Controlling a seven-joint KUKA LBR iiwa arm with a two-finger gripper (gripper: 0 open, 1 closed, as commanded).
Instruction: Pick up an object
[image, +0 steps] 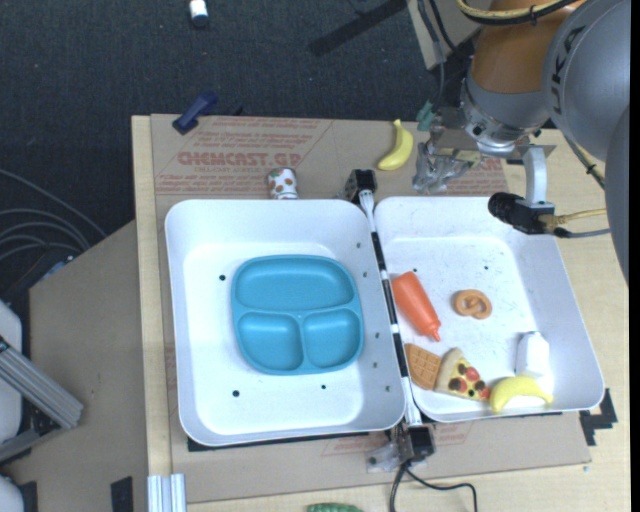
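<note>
The right bin (560, 270) holds your toys to pick from. An orange bottle (416, 306) lies near the bin's left wall. A small pretzel (471, 304) sits just to its right. A waffle (422, 366) and a pizza slice (462, 377) lie close together by the front edge, with a yellow banana (518, 394) and a white block (532, 353) in the front corner.

These all look like light, hard play food, and they may be slippery. The bottle looks easiest for you. Grab it across its thin middle, not end to end. The flat waffle and pizza look hard to pinch.

Your gripper (437, 172) hangs past the back edge of the right bin, over the bench, beside another banana (397, 148). The arm points almost straight down. You can't tell if the gripper is apart or together, and it holds nothing you can see.
</note>
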